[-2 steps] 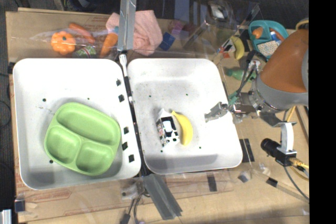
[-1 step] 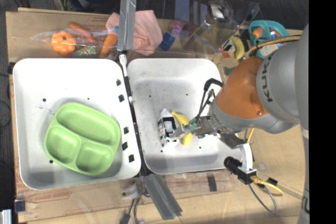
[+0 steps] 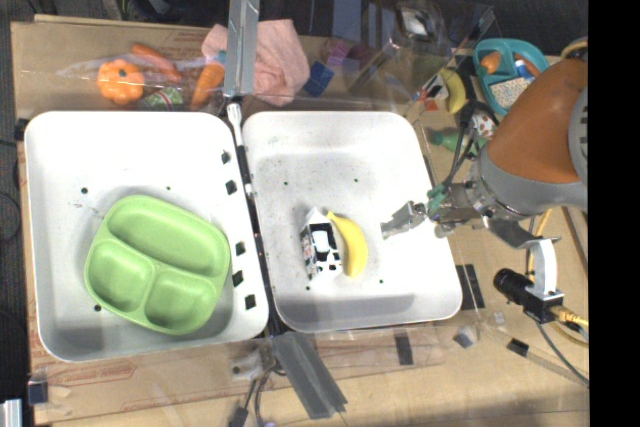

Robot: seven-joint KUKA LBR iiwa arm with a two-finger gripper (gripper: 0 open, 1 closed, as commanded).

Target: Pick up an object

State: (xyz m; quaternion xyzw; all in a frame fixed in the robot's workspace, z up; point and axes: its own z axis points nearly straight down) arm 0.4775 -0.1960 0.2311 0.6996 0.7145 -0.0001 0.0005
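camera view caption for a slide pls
Hand poised in the right bin beside a banana; green tray in the left bin.

Green divided plate (image 3: 158, 262) lies in left bin (image 3: 60, 150).

A yellow banana (image 3: 350, 243) lies flat on the floor of the right bin (image 3: 400, 300), near its middle, curved, running from upper left to lower right. Touching its left side sits a small black-and-white toy (image 3: 320, 248), about as long as the banana. In the left bin (image 3: 60, 335) rests a green, three-compartment plate (image 3: 157, 263), right side up.
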